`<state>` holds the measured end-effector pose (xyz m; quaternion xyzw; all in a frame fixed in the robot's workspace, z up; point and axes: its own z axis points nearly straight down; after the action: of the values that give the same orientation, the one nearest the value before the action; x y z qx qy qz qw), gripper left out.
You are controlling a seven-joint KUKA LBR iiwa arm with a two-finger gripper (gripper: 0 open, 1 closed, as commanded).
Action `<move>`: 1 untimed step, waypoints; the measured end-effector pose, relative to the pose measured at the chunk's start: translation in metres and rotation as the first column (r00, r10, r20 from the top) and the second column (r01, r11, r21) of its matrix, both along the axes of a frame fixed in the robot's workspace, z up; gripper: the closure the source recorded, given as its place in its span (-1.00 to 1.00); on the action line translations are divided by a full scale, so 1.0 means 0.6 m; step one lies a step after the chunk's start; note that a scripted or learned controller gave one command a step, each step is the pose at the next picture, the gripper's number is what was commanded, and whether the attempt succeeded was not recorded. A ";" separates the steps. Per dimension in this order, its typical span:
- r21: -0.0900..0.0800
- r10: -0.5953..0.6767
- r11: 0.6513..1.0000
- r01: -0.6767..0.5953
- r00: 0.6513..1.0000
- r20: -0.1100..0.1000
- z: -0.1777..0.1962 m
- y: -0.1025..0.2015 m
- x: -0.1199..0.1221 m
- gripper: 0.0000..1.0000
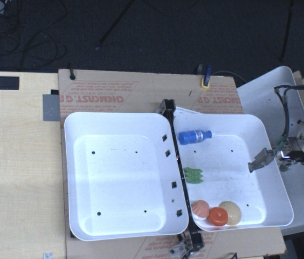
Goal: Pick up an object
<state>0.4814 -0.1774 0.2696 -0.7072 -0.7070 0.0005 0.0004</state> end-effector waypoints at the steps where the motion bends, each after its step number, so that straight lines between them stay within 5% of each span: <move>1: -0.003 -0.002 1.000 0.002 1.000 0.004 0.093 -0.064 -0.009 -1.00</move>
<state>0.4758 -0.2155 0.3256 -0.7078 -0.7064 0.0000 -0.0021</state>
